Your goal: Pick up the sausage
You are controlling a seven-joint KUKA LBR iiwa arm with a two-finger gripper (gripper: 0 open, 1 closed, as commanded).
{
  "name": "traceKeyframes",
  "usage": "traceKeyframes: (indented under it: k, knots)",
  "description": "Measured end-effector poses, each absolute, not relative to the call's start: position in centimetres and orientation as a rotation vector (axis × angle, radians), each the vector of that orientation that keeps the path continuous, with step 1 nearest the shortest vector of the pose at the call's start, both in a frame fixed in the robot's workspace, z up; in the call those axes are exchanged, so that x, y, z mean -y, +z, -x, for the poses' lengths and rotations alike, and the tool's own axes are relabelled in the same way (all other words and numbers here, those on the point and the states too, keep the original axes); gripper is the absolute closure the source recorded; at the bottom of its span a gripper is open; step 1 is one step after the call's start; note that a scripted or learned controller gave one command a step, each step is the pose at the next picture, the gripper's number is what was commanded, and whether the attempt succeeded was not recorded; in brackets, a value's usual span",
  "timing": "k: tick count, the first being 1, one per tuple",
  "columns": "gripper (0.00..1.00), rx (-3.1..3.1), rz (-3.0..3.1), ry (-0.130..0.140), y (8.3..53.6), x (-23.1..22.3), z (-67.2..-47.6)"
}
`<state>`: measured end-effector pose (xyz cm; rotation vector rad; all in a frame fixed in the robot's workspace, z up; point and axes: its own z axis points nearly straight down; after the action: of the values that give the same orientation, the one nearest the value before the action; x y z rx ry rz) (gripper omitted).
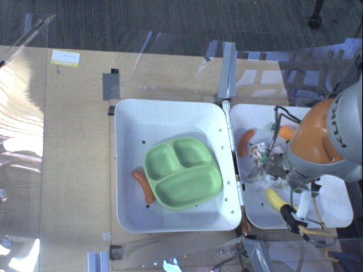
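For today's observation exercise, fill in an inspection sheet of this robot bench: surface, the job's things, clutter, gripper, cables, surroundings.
Surface: wooden bench bearing a left white bin and a right white bin, side by side.
Job's things: one sausage in the left bin, beside the green plate's left edge; a second sausage in the right bin, near its left wall.
Clutter: green divided plate in the left bin; a yellow item, an orange item and a small patterned item in the right bin.
Gripper: the arm hangs over the right bin; state cannot be told.
Cables: thin wires by the wrist.
Surroundings: dark carpet; yellow label on the bench.
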<state>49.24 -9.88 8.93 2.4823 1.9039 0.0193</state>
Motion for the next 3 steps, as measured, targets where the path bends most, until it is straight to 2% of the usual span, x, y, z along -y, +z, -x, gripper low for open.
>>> traceKeyframes:
  k: [3]
  knots:
    - [0.00,-1.903,-2.485,0.019,8.92,9.09,-49.18]
